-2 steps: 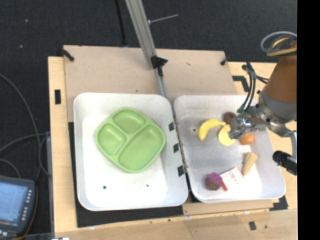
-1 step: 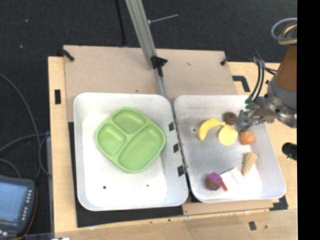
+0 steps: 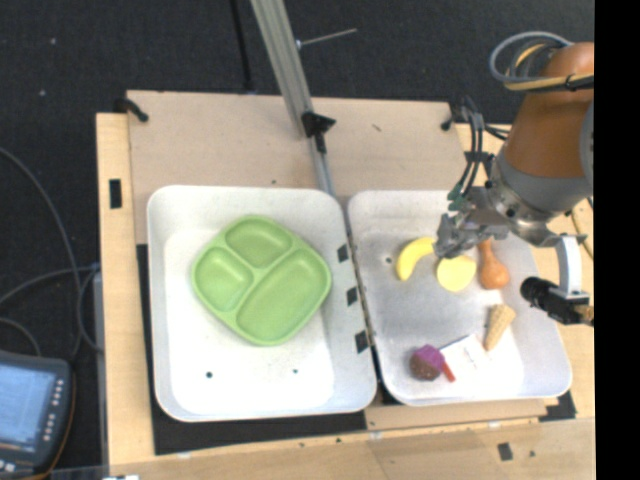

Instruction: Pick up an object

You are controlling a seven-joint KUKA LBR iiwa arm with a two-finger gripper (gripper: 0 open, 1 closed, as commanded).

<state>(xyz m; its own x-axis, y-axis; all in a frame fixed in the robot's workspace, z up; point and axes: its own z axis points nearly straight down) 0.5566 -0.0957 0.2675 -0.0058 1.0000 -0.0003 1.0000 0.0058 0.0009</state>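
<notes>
**Mia:** Green! I see a big green plate [image 3: 263, 279] with three parts. It sits in the left bin [image 3: 175, 368], a bit turned.

**Sam:** Yes. The left bin and the right bin [image 3: 545, 373] are both white and flat. They lie side by side on the brown counter [image 3: 210, 133].

**Mia:** What is in the right bin?

**Sam:** A yellow banana [image 3: 413, 258] near the middle. Just beside it, to the right, is a round yellow fruit [image 3: 455, 274]. Next to that is an orange thing [image 3: 490, 268], like a small pear or carrot. I cannot tell which.

**Mia:** And lower down?

**Sam:** A tan cone [image 3: 498, 326], tilted. Then a dark purple thing [image 3: 427, 362] near the front edge, with a bit of red beside it. A white card [image 3: 466, 353] lies between the purple thing and the cone.

**Mia:** Where is the robot arm?

**Sam:** The arm [image 3: 545, 128] comes in from the right. It is orange up high and grey lower down. Its gripper [image 3: 458, 240] hangs over the right bin, right above the banana and the round yellow fruit.

**Mia:** Are the fingers pinching something?

**Sam:** I cannot tell. They are dark and small, and the gripper body hides them. I cannot see if they are spread or pressed together. The banana and the yellow fruit both look like they lie on the bin floor.

**Mia:** What is that grey pole?

**Sam:** A metal pole [image 3: 285, 58]. It slants from the top down to where the two bins meet.
</notes>
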